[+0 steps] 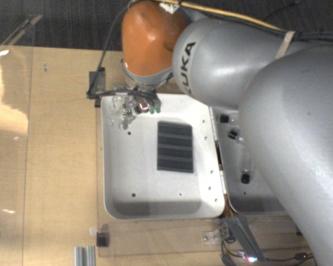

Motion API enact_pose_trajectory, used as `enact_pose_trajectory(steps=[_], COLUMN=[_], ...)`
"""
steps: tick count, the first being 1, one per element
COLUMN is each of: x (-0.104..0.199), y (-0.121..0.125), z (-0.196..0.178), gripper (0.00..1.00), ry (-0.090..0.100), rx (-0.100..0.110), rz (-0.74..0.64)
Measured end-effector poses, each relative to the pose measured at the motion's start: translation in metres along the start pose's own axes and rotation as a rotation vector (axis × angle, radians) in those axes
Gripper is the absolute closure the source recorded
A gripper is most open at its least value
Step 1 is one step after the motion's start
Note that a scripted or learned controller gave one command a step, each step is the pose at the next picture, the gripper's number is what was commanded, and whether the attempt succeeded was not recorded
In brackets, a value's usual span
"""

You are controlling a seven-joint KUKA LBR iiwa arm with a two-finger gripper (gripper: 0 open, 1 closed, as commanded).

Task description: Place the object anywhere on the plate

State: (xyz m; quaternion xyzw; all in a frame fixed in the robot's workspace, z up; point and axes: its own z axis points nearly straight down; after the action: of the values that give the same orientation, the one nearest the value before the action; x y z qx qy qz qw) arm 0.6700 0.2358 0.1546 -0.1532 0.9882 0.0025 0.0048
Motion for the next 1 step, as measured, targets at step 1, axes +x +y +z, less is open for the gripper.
enact_pose_trajectory(steps=[1], x=[-0.0008], y=[0.0005], z=[-0.0239], gripper=[1.0], ry=[-0.003], rx=[0.0], rz=[-0.326])
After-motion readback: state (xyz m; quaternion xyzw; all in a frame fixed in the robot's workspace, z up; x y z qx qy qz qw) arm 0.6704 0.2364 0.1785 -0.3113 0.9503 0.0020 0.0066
